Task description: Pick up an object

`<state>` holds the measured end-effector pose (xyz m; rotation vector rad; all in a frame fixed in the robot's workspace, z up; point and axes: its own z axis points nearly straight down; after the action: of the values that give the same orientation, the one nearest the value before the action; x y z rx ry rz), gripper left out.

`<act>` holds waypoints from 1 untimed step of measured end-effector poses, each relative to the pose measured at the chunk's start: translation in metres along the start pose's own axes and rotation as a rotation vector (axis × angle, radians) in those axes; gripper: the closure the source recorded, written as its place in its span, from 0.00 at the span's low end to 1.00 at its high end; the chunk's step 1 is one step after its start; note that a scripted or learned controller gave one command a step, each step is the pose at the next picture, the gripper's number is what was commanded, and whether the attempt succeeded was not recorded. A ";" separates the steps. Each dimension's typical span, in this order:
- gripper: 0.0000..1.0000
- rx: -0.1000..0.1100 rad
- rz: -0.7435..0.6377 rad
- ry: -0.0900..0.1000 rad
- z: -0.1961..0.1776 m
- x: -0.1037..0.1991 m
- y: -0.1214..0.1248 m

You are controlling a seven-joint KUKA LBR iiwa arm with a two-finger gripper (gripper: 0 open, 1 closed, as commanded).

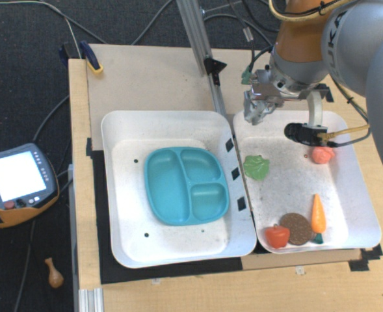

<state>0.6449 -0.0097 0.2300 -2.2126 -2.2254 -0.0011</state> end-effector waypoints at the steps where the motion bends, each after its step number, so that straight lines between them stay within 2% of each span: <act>1: 1.00 -0.001 -0.001 0.000 -0.002 0.050 -0.002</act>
<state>0.6427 0.0404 0.2318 -2.2127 -2.2267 -0.0029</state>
